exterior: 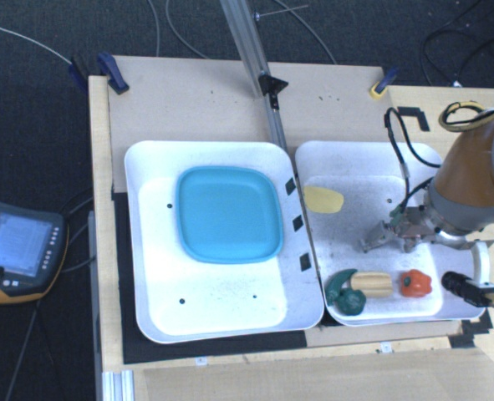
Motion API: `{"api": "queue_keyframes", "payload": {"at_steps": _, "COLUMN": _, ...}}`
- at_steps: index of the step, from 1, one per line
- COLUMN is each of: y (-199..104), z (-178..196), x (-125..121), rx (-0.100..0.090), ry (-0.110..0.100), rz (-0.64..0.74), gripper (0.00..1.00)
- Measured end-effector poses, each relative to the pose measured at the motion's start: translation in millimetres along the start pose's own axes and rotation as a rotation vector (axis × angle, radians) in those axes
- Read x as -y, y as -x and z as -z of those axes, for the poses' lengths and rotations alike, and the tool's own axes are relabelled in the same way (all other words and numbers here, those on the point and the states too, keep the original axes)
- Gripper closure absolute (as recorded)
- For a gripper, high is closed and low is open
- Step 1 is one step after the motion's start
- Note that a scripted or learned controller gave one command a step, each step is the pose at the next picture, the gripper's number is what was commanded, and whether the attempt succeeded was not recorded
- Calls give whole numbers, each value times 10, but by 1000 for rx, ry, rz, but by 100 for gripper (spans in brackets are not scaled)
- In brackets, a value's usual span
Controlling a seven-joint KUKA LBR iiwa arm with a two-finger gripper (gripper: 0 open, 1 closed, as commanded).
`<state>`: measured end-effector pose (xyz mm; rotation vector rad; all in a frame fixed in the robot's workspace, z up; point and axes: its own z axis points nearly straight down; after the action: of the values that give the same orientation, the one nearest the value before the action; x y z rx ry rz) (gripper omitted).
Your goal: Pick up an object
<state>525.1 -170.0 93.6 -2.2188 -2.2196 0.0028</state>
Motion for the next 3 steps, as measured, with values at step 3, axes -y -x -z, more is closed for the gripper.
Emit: {"api": "queue_keyframes", "payload": {"at_steps": 3, "y": -51, "z": 1210, "x": -1, "rx": 2, "ry": 9, "rz": 0, "gripper": 100}}
